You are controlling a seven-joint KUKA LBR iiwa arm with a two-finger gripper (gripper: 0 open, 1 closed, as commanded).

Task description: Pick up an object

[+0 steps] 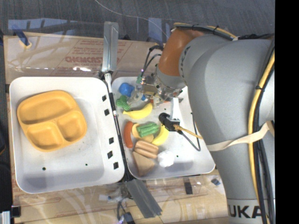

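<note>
Reaching in from the right, arm's wrist sits over the top of the right bin (202,164), gripper (148,90) low among the toys near the bin's upper-left corner. Jaw state: cannot tell, wrist hardware hides it. Nothing visibly held. Right bin contents: blue object (125,88) and green piece (123,103) just beside the gripper, yellow banana (141,112) below them, green item (148,129) on a second banana (161,135), orange-red piece (128,133), hot dog (145,148), tan wedge (143,164), white lump (166,158). Left bin (28,174) holds a yellow divided tray (51,120), well apart from the gripper
</note>
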